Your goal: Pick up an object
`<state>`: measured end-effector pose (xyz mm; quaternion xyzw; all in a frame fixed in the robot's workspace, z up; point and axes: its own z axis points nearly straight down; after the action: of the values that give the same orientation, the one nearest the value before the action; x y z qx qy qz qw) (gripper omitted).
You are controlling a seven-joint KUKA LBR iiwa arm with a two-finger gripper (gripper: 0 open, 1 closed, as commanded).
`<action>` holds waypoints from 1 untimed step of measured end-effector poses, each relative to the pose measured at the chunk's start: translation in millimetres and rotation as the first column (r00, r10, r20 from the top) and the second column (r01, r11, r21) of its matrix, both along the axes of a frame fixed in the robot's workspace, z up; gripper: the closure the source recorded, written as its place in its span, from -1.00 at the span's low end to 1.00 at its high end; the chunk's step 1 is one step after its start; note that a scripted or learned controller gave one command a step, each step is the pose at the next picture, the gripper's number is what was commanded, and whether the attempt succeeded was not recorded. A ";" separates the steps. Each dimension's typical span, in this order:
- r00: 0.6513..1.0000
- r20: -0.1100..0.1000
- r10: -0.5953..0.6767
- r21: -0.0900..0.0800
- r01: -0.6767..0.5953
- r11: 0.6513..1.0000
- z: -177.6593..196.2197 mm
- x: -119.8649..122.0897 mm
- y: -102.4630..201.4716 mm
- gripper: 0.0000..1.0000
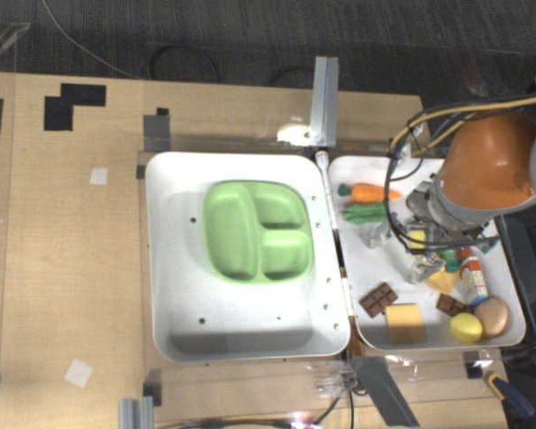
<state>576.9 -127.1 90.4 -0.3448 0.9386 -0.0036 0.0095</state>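
The right bin [366,333] holds several small toy foods. A carrot [372,192] and a green piece [364,212] lie at its far left. A chocolate bar [378,299] and a tan block [405,321] lie near the front, with a yellow lemon [466,327] and a brown egg [491,316] at the front right. A small bottle [472,278] and a yellow wedge [443,281] lie just below the arm. My gripper [433,256] hangs low over the bin's middle right, under the orange wrist band [487,161], which hides the fingertips.
The left bin [165,239] holds a green divided tray [255,231]. A metal post [323,101] stands behind the divider between the bins. Cables [411,137] loop off the arm over the right bin's far edge. Bare wooden bench lies to the left.
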 end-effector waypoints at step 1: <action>0.998 -0.003 -0.060 0.002 0.060 0.998 -0.1 11.6 43.4 -1.00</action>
<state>588.5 -83.7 90.4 -0.3166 0.9485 -0.0026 0.0084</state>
